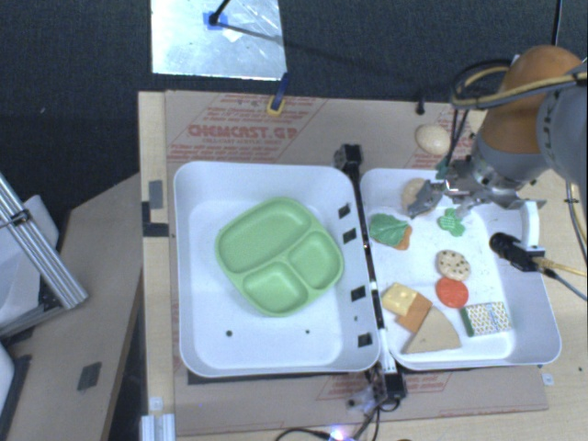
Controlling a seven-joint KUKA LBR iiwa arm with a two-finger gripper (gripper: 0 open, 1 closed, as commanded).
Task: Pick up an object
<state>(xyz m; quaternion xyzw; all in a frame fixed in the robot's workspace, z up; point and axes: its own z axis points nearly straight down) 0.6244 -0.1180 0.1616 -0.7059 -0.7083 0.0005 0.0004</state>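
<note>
Tool (430,200) open, holding nothing, over right bin (542,338) on cardboard-covered bench (239,127)

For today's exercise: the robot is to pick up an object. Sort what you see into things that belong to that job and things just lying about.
Belongs to the job: hand, cookie, red disc, cheese wedge, right bin.

Just lying about: green divided plate, left bin, foil sheet.

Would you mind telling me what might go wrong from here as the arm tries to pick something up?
The gripper sits low at the far end of the right bin, among a tan piece, a small green piece and a green-and-orange toy. It may nudge those neighbours or close on none. It also works near the bin's far rim, so a piece could be pushed against the wall.
</note>
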